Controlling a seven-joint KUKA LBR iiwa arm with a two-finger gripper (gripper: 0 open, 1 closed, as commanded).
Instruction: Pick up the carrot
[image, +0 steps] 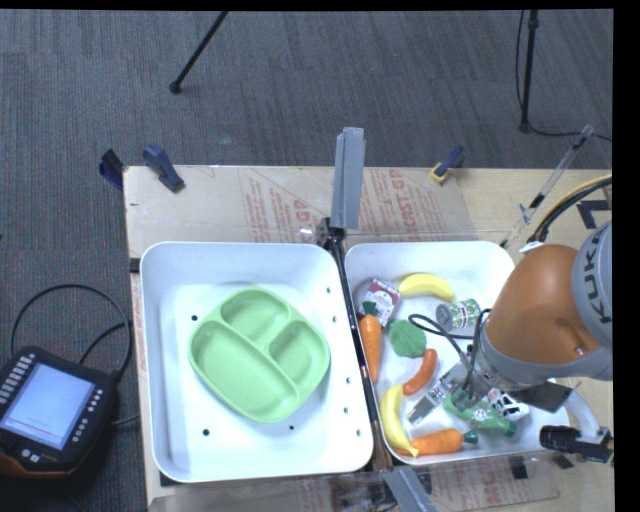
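Two carrots lie in the right bin (500, 258). One carrot (371, 344) with a green top stretches along the bin's left wall. The other carrot (437, 441) lies flat by the front wall, its green end pointing right. My gripper (446, 392) hangs low over the bin's front middle, just above and slightly right of the front carrot, between it and a small red-orange pepper (421, 371). The arm's grey and orange wrist (540, 318) covers the bin's right part. No carrot is seen in the gripper.
Around the gripper lie a yellow banana (393, 421), a second banana (427, 286), a green leafy item (407, 338), a can (458, 315), a pink carton (378, 297) and a green object (478, 413). The left bin (165, 300) holds a green divided plate (260, 352).
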